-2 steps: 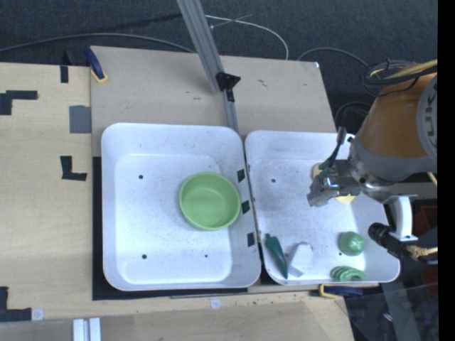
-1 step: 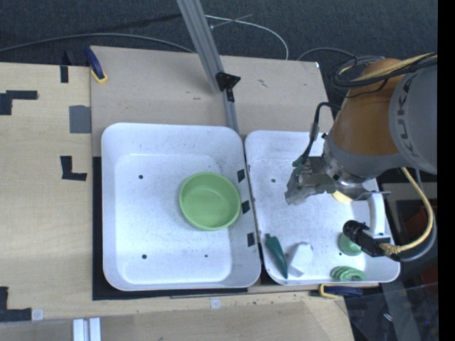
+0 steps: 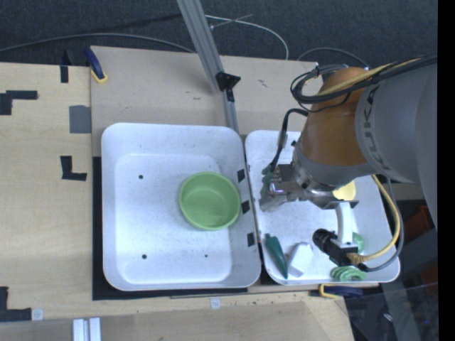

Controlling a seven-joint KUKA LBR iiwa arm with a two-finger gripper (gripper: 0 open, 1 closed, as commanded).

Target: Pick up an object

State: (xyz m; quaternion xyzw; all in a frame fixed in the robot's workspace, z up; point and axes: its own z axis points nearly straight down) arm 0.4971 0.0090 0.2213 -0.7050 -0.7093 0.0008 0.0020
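Camera view: pale wooden bench (image 3: 156, 91) with two white bins side by side. Grey arm (image 3: 341, 126) with an orange band comes in from the right and covers much of the right bin (image 3: 307, 222). Left bin (image 3: 142, 212) holds one green bowl (image 3: 209, 201), upright, right of the bin's centre, near the wall shared with the other bin. Gripper (image 3: 274, 190) is low over the left part of the right bin, just beside that shared wall, well apart from the bowl; open or closed, cannot tell, and nothing is seen held. Small things in the right bin: a dark green piece (image 3: 276, 256) lying near the front left corner, a pale block (image 3: 300, 258) just right of it, a yellow item (image 3: 346, 189) partly hidden under the wrist, and a green ring-shaped item (image 3: 346, 274) at the front right edge. Gripper touches none of these.
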